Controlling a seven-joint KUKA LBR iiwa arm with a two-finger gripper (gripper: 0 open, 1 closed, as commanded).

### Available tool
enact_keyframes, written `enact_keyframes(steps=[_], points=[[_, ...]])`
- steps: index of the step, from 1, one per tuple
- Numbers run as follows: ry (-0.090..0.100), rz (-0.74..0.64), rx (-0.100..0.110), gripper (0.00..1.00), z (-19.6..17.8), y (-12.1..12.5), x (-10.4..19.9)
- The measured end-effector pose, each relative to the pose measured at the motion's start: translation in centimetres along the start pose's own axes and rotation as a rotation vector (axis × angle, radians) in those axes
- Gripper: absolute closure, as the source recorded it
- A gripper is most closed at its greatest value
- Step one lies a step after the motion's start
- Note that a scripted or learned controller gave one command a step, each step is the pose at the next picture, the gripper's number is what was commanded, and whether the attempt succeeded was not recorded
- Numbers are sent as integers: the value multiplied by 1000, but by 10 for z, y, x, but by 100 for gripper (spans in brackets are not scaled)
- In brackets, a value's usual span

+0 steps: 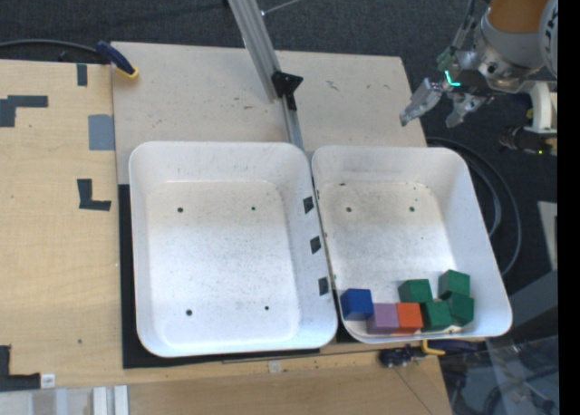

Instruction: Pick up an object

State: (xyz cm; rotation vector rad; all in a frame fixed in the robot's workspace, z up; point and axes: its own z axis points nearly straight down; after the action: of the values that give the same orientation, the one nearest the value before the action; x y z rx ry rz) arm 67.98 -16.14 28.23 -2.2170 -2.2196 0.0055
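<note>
The gripper (442, 103) is seen beyond the right bin's (471, 188) far corner, its fingers spread apart with nothing between them. The blocks are gathered in that bin's near corner: a blue block (357, 303), a purple block (386, 316), an orange block (410, 315) and green blocks (444, 300) (touching one another). No legible writing is shown anywhere. The left bin (149, 223) lies just beside.

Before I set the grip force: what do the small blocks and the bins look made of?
The blocks, such as the blue block and the orange block, look like painted wood or hard foam: crisp cube edges, flat matte colour. I cannot tell which. The right bin and left bin look like moulded plastic: thin rounded rims, smooth white surface speckled with dark scuffs.
</note>
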Motion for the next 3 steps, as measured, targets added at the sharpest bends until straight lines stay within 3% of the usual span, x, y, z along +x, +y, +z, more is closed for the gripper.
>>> enact_keyframes(steps=[1, 3], points=[[-2, 0, -4, 0, -3, 1, 0], [-1, 0, 3, 0, 104, -5, 3]])
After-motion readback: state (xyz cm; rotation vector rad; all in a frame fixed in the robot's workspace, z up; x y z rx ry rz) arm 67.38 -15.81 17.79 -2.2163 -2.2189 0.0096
